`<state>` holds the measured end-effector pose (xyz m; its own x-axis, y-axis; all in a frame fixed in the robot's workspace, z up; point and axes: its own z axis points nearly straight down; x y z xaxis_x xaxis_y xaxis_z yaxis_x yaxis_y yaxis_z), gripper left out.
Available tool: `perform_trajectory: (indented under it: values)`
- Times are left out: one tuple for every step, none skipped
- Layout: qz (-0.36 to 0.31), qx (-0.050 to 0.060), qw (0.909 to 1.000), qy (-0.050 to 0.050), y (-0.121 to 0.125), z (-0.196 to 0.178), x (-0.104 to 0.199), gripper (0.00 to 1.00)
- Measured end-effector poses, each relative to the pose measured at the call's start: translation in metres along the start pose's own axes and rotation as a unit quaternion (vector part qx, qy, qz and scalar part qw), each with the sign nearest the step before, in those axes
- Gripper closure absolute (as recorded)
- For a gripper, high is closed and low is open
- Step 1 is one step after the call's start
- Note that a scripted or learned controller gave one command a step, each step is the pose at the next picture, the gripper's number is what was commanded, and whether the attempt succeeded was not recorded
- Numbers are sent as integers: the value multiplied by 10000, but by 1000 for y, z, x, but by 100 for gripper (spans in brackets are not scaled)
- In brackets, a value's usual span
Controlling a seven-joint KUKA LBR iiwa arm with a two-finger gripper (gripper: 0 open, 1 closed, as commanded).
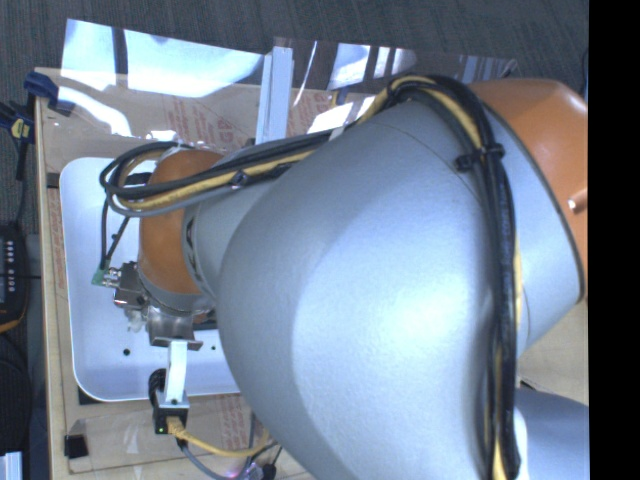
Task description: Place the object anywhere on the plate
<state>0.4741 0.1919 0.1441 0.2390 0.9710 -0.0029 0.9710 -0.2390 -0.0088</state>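
Note:
My large grey arm [400, 268] reaches in from the right and hides whatever lies under it. Its orange band [170, 223] hangs over the left white bin [85, 268]. Below the band, my gripper [145, 313] points down toward the front left of that bin, close to the floor. From this angle its metal base covers the tips. The bare strip of bin floor to the left of the gripper is plain white with a couple of tiny dark specks [127, 351].
The bin's left rim [66, 268] runs beside the wooden bench edge [45, 268]. A blue clamp [40, 88] sits at the back left corner. A black device [10, 268] stands off the bench at the left. Yellow and black cables [200, 173] loop above the wrist.

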Motion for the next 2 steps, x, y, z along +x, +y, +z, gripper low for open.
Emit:
perform_trajectory:
  values:
    - [461,-19,9989,18,36,-41,-66,100]
    - [634,-9,9980,2,94,34,-67,100]
